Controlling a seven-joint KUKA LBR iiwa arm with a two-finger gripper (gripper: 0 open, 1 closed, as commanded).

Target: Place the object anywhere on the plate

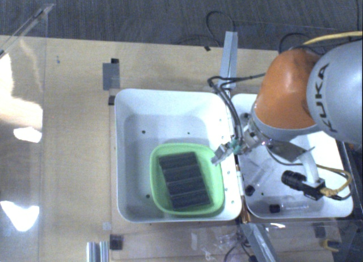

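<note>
A green plate [214,177] lies in the front half of the left bin [130,159]. A dark ribbed rectangular object [183,180] rests flat on the plate, covering most of its middle. My gripper [221,154] hovers at the plate's right rim, close to the wall between the two bins, apart from the dark object. Nothing shows between its tips. The orange band and grey wrist hang over the right bin [334,210] and hide much of it.
In the right bin a small black piece [274,207] and a clear plastic item [295,204] lie near the front wall, with another small dark bit [249,189] by the dividing wall. A grey post [229,56] stands behind the bins.
</note>
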